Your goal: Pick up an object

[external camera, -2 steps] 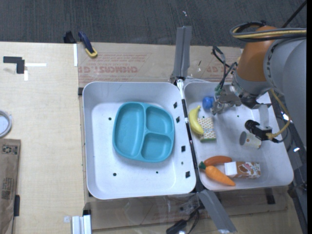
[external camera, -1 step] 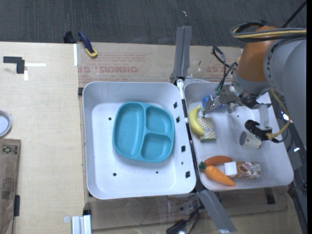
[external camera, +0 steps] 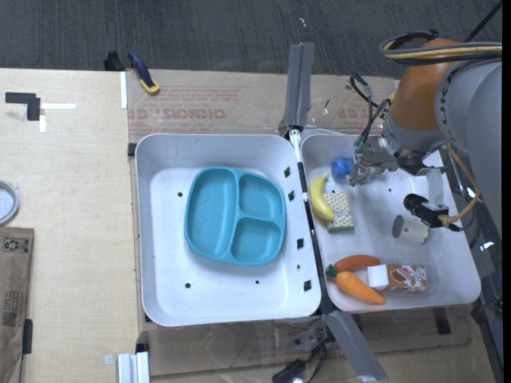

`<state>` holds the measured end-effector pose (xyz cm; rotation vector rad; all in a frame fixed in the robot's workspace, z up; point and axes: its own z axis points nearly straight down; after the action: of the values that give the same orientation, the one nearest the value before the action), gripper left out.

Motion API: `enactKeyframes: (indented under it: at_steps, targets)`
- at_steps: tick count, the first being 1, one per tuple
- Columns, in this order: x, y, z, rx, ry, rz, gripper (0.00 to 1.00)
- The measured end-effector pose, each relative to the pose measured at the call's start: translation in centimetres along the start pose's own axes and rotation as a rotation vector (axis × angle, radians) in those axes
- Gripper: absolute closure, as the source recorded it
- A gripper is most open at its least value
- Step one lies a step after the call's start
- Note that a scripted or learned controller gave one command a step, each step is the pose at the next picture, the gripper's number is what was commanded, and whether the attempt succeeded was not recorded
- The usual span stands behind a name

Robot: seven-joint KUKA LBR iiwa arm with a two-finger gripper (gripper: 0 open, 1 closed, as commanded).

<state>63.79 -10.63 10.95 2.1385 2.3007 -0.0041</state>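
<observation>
Nearest object: a small blue object (external camera: 342,167) lies near the back-left of the right bin (external camera: 447,282), just beside the gripper (external camera: 361,171), which hovers at its right edge. Too small to name with certainty.

Gripper: it hangs low over the bin's back area, pointing down from the orange-banded wrist. Whether it is spread or pressed together cannot be told from this slant, and nothing is seen pinched in it.

Step in hand: by the look of it, the approach to a first grasp; no object has left the bin floor.

Doing it well: the blue object sits close to the bin's left wall and to the banana (external camera: 320,197), so a straight vertical descent centred on it seems wiser than a sideways sweep, which could push it against the wall.

Close neighbours: the banana lies along the left wall, touching a speckled block (external camera: 341,211) at its lower end.

Farther off: a white cup (external camera: 410,230) lies on its side mid-bin; a carrot (external camera: 358,287) and a small carton (external camera: 397,277) rest at the front edge, well apart from the gripper.

Left bin: the left bin (external camera: 160,214) carries a teal divided plate (external camera: 236,215).

Worktop: the pale worktop (external camera: 64,182) bears a roll of tape (external camera: 6,204) at the far left.

Risk: cables looping off the wrist hang near the cup.
</observation>
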Motion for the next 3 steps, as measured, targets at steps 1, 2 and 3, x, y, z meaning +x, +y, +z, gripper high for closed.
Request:
enactKeyframes:
  at_steps: [1,2,3]
  targets:
    - [0.00,-0.01,0.01,0.000,0.000,0.000,0.00]
    - [-0.07,0.03,-0.89,0.000,-0.001,-0.001,1.00]
    - [-0.07,0.02,-0.88,0.000,-0.001,-0.001,0.00]
